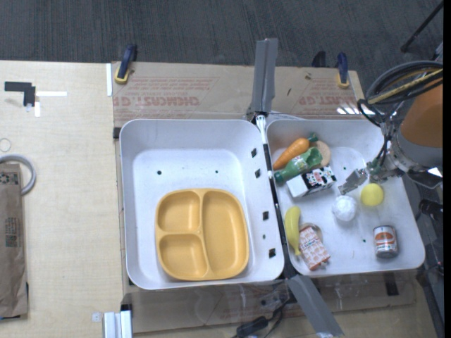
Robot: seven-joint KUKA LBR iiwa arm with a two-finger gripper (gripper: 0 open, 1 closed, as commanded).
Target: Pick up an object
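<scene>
- Lemon (372,195): lying in right bin (405,255), just beside end effector (354,181); probably firm, rounded, slippery; calling for gripping across its middle.
- End effector: hovering; finger state impossible to tell.

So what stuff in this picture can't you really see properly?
- Gripper, camera view: small and blurry, so whether its fingers are open or shut is unclear.
- Arm: cut off by the right edge.
- Small can: label too small to read.
- Snack packet: print too small to read.
- Brown paper bag: cut off by the left edge.
- Green bottle: partly covered by the carrot.
</scene>
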